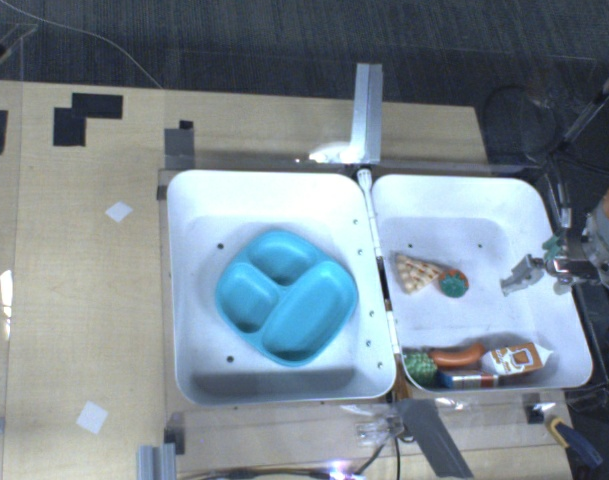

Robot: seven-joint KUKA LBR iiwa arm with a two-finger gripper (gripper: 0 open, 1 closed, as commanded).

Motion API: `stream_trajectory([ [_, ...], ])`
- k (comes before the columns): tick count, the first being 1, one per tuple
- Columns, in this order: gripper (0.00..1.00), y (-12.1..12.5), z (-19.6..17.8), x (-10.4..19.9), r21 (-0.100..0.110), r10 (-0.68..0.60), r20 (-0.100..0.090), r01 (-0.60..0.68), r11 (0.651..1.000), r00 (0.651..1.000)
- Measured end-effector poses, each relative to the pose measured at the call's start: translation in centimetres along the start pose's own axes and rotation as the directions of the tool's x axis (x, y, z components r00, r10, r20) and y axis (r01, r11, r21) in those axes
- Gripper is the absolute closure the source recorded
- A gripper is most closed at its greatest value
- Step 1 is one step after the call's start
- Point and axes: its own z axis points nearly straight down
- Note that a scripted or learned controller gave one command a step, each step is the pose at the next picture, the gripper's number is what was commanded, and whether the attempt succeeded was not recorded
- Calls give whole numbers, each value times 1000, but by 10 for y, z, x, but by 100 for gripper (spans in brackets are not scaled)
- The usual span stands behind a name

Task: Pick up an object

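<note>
Camera view, looking down at a slant: two shallow white bins sit side by side on a pale wood-tone bench (74,298), w/ dark carpet-like floor beyond the bench's far edge and thin cables trailing across it. Black tape marks (84,116) and small white squares dot the bench left of the left bin (189,268). A metal post (368,113) rises behind the seam where the bins meet.

Left bin holds a blue three-compartment tray (286,296), roughly centred.

Right bin (464,208): a waffle-textured wedge (416,272) lies near the bin's left wall, w/ a small teal round item (454,285) touching or just beside its right end. Along the bin's near wall sit a green item (418,367) in the left corner, an orange-brown sausage-like piece (456,355) just right of it, and a small bottle w/ orange label (512,360) lying on its side further right.

Gripper (521,277) hangs over the right bin's right side, well apart from the objects; arm enters from the bin's right edge. Whether the fingers are apart or together can't be told at this res. Nothing is visibly held.
</note>
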Motion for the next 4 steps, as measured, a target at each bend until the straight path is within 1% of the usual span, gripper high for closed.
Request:
stream_trajectory([
  [1,0,28,-60,41,-2,-34,0,34,999,999],
  [2,0,43,18,70,1,72,0,-72,997,997],
  [3,0,73,92,59,-20,89,0,-89,996,996],
  [4,0,59,91,65,-29,-16,6,16,999,1000],
])
